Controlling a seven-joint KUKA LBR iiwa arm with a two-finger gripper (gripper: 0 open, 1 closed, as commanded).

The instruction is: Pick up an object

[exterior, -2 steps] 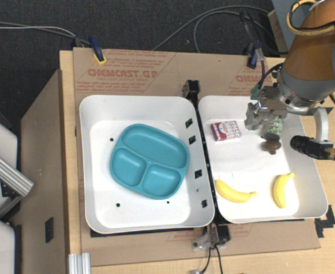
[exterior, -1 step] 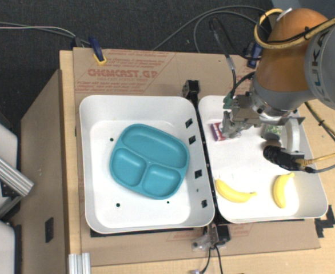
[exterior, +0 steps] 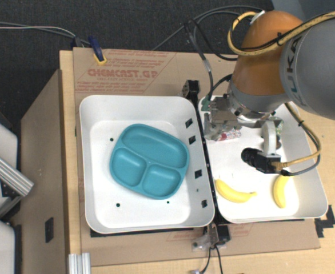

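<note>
Tool (exterior: 222,124) over right white bin (exterior: 304,205); cardboard-topped bench (exterior: 127,73), dark floor (exterior: 36,4).

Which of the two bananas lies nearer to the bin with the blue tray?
The crosswise banana, the left one in the view. The other banana runs up and down in the view, farther right.

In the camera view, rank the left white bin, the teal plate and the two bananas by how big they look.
1. left white bin
2. teal divided plate
3. left banana and right banana: the left one looks slightly longer, but they are too alike to rank.
</note>
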